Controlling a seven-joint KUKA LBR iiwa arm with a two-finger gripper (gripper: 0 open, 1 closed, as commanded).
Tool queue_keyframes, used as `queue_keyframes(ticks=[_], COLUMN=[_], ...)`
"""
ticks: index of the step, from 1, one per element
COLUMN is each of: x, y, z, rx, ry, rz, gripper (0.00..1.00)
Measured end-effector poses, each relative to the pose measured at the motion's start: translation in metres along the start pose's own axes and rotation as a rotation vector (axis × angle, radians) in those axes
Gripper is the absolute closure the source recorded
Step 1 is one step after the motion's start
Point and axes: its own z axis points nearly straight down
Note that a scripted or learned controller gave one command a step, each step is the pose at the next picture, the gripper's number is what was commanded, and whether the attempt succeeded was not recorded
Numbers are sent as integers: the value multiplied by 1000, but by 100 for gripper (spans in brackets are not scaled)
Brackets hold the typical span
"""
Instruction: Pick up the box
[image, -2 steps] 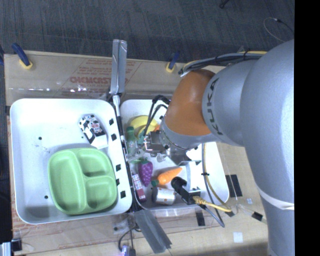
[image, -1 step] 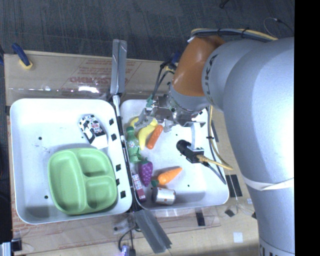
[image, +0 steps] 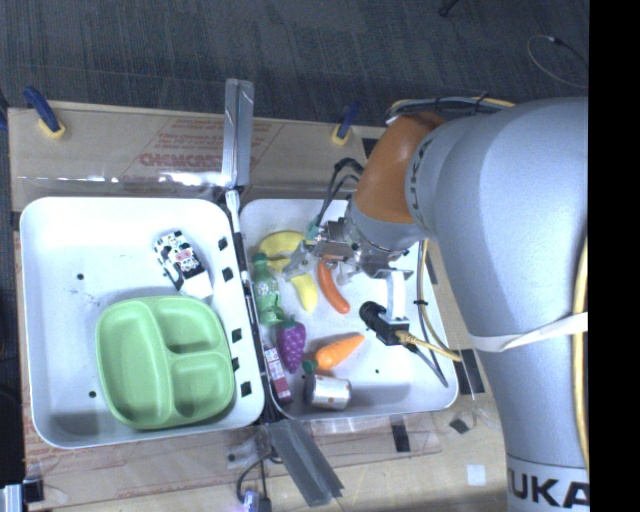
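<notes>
The box (image: 180, 257) is a small carton with a black-and-white pattern. It lies in the left bin (image: 60, 240), near that bin's back right, just above the green plate (image: 165, 360). My gripper (image: 332, 252) hangs over the back of the right bin (image: 430, 385), well to the right of the box and across the wall between the bins. Below the gripper lie a red-orange pepper (image: 334, 288) and a yellow banana (image: 282, 244). Nothing is seen held.
The right bin also holds a second yellow piece (image: 306, 291), a green bottle (image: 264, 290), purple grapes (image: 291, 342), an orange carrot (image: 338, 351), a silver can (image: 328, 392) and a small red packet (image: 273, 371). The arm's grey body covers the bench's right side.
</notes>
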Motion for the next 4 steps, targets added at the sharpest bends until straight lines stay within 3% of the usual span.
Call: queue_keyframes(ticks=[1, 2, 3, 4], x=[-61, 36, -21, 15], y=[24, -48, -109, -34], z=[-129, -81, -58, 18], rx=[-3, 2, 2, -2], ry=[0, 0, 0, -3], rz=[99, 181, 206, 414], gripper=[0, 0, 0, 0])
